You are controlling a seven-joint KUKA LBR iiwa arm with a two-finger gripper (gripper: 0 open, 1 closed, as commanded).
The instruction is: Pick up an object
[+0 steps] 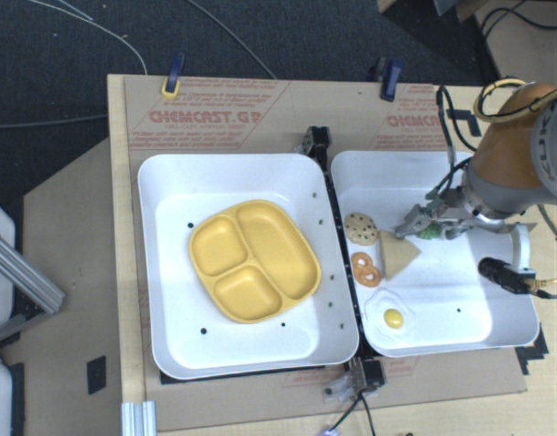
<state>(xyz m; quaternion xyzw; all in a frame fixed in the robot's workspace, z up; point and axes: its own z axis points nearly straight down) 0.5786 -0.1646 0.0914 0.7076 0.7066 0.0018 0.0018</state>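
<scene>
We see the tool (422, 224) low in the right bin (460, 330) (grip state indiscernible), beside a green item (430, 232) and cracker (398, 254).

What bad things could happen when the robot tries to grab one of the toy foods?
The cookie, pretzel and tan wedge lie bunched together, so the gripper might nudge one while reaching for another. They also sit close to the right bin's wall, leaving little room. The fried egg looks flat and may be hard to grab.
</scene>
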